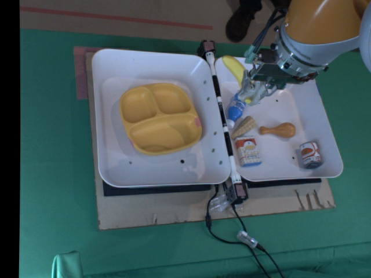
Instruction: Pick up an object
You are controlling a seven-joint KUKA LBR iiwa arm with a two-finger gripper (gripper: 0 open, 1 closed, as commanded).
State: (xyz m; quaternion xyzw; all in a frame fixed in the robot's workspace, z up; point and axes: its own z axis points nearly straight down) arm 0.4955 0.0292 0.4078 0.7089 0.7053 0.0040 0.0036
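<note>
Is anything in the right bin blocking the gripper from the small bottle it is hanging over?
Nothing visible does. The gripper sits right above the bottle by the bin divider. The banana lies behind it and the cone just in front, both crowding it but not covering it.

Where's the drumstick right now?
The brown toy chicken drumstick lies in the right white bin, between the waffle cone and the small can.

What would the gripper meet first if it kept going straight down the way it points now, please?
Most likely the small bottle lying just under the gripper in the right bin, though depth is hard to judge from this slanted view.
</note>
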